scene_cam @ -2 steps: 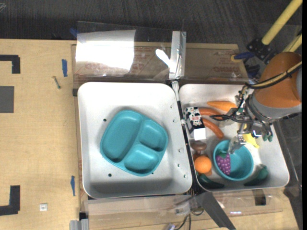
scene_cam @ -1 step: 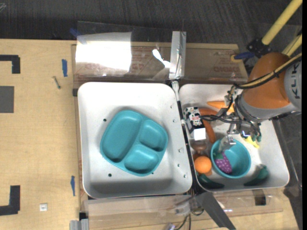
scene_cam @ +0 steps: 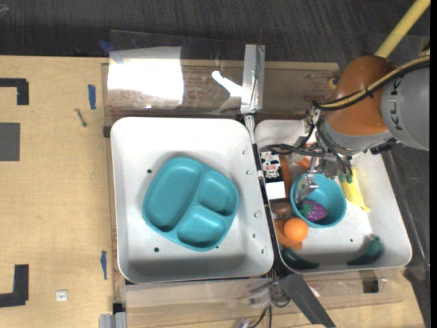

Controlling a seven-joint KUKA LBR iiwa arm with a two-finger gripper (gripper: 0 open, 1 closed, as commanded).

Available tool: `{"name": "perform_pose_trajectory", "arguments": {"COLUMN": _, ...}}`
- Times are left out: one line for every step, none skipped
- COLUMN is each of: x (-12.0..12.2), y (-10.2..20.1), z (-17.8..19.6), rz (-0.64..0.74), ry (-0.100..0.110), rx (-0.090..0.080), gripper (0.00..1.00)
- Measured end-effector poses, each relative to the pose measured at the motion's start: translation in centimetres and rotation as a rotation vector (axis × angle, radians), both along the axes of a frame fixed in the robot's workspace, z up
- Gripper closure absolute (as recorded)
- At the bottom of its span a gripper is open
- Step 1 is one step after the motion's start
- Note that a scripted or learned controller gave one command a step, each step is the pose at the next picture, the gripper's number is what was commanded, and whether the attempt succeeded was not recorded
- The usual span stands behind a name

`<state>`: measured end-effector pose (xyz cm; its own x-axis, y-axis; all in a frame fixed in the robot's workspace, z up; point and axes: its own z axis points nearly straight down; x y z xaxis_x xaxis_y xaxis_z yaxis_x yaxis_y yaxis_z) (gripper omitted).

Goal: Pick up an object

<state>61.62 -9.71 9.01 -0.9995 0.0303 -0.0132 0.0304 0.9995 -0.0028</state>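
While the arm reaches in from the right, an orange ball (scene_cam: 295,231) is seen nearest the viewer, just below and left of the gripper (scene_cam: 311,183), touching a teal bowl (scene_cam: 328,207). A purple object (scene_cam: 315,212) lies inside the bowl, directly beneath the gripper. A yellow item (scene_cam: 355,191) lies just right of it. Nothing is seen held, so the pickup is judged not yet done; a descent and a grasp appear to be left. Well to the left, a teal divided plate (scene_cam: 191,202) rests in the other bin (scene_cam: 136,142). Whether the gripper is apart or together cannot be told.
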Motion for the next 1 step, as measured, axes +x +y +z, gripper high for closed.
{"name": "perform_pose_trajectory", "arguments": {"x": -7.95, "y": -2.05, "z": -0.03, "rz": 0.109, "ry": 0.006, "rx": 0.001, "gripper": 0.0}}
